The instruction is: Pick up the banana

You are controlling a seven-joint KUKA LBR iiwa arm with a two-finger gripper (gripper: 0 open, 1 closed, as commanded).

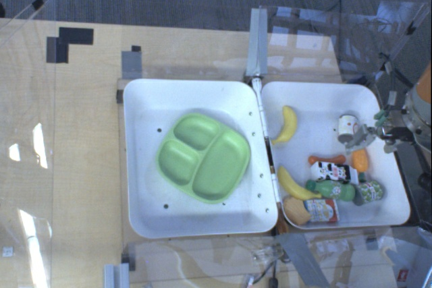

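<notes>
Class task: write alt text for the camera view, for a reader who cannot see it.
Two bananas lie at the left side of the right bin, beside a heap of toy food. The gripper hovers near that bin's right edge, next to a white cup. The left bin holds a green divided plate.

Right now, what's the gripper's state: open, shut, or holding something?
Gripper: over the right bin near the white cup; open or shut cannot be told. Nothing visibly held.

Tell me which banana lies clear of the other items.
The upper banana, alone near the right bin's left wall. The lower banana lies against the clutter at the bin's front.
</notes>
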